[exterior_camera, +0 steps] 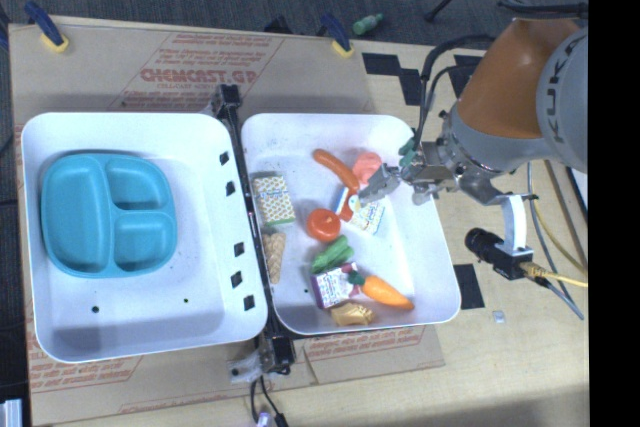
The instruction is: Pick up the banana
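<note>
Closest, a tan-yellow toy (pixel 350 314) lies at the right bin's (pixel 430 255) near wall, beside a carrot (pixel 385 292); whether it is the banana is unclear. Farther back, the end effector (pixel 383 183) hangs over that bin's cluttered middle; I cannot tell whether it is wide or narrow.

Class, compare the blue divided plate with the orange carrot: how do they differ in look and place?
The blue divided plate is broad, flat and alone in the left bin. The orange carrot is small, tapered and lies among other toys in the right bin. Both rest in white bins.
</note>
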Robot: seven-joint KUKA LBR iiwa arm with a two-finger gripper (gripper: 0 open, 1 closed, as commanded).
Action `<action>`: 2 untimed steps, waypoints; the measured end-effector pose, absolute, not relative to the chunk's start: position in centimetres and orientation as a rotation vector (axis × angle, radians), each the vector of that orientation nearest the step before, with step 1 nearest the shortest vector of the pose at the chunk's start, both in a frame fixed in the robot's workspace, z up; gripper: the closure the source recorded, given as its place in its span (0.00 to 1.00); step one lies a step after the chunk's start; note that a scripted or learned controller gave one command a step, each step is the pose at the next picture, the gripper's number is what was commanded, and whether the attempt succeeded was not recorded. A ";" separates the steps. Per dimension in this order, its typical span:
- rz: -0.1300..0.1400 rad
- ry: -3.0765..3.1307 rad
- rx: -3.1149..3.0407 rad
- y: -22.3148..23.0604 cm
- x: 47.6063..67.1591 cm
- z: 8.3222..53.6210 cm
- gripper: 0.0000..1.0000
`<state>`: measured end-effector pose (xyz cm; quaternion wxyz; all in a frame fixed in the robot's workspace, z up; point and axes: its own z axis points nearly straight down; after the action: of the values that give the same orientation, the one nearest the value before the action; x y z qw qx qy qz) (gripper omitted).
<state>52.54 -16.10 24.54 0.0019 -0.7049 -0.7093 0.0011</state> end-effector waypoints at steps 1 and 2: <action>-0.004 -2.294 -2.147 -12.0 50.7 9.4 0.00; 0.003 -2.143 -2.294 -5.3 55.5 19.2 0.00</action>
<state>55.46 -5.27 19.18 0.0013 -0.7307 -0.6827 0.0010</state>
